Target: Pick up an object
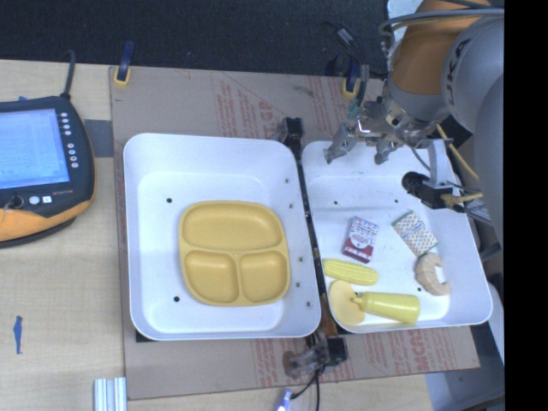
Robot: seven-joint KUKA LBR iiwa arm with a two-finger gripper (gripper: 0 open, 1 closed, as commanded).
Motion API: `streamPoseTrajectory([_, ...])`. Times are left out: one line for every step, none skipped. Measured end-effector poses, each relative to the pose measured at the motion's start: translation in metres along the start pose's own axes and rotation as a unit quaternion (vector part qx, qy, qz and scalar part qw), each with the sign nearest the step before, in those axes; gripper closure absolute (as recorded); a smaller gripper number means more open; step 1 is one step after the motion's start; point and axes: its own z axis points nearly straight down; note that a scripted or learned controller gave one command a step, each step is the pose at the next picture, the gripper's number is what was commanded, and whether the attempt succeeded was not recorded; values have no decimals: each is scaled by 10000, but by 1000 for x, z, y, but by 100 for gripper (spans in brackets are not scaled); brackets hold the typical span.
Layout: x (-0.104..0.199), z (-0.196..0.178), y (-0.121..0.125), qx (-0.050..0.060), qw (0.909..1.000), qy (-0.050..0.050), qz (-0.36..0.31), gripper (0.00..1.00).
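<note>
The gripper (363,142) hangs over the far edge of the right bin (342,191). Its two fingers are spread apart, and there is nothing between them.

All the things to pick sit in the right bin, on the side near the camera. The small red box (361,238) lies near the middle of that bin. The checked packet (414,232) is just beside the box, on the side away from the left bin. The toy corn (350,271) lies below the box, closer to the camera. The yellow bottle (391,306) lies on its side at the near edge of the bin, touching a small yellow plate (341,302). A bread-like piece (431,273) sits by the bin's outer wall. The left bin (145,229) holds a yellow tray (233,252) with three parts.

To do this step well, the arm should choose one thing that has room around it. The red box looks like a good choice. The gripper should come straight down over it, with one finger on each side, and close only when low enough.
</note>
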Motion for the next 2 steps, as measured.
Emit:
streamPoseTrajectory([-1,1,-71,25,10000,-14,11,0])
streamPoseTrajectory([-7,-35,-77,10,10000,-8,26,0])
